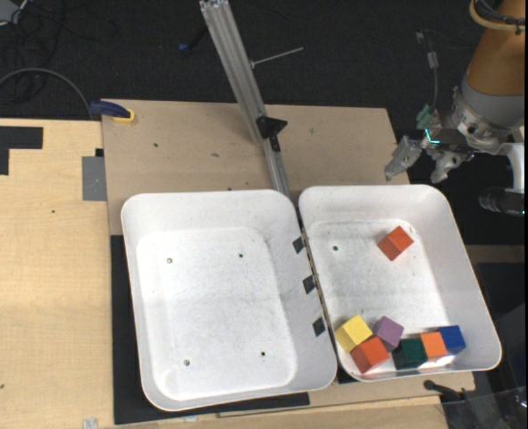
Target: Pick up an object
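Note:
My gripper [427,163] hangs above the far edge of the right bin [442,206], its two fingers spread apart with nothing between them. An orange-red block [395,242] lies alone in the upper part of that bin, below and a little left of the gripper. Along the bin's near edge sits a cluster: a yellow block [355,331], a purple block [389,330], a red block [369,354], a dark green block [410,353], an orange block [434,343] and a blue block [452,338].
The left bin [147,213] stands beside the right one, joined by black clips [307,283]. A slanted aluminium rail [242,80] rises behind the bins. The arm's orange band [496,56] is at the upper right.

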Tool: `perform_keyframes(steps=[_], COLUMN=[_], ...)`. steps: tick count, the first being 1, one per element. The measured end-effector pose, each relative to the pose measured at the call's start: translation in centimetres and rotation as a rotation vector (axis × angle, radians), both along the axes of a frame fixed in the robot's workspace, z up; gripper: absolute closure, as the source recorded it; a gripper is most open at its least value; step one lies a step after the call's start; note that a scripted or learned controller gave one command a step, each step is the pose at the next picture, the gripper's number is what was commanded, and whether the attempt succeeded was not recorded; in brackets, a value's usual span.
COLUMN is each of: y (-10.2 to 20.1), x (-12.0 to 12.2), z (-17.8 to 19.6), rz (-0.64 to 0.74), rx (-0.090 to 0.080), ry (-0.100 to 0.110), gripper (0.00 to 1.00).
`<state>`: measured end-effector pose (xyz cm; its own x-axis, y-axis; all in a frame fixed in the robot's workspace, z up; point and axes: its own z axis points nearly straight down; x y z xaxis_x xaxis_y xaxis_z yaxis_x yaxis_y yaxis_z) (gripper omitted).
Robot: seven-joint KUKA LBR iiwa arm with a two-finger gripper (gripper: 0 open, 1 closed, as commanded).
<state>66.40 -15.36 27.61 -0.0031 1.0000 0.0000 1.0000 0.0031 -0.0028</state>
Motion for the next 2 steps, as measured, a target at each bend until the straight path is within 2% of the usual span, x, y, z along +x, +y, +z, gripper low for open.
perform_keyframes(steps=[2], y=[0.05], x=[0.00], z=[0.00], rz=[0.004], rx=[0.000], ry=[0.001], gripper=[0.00])
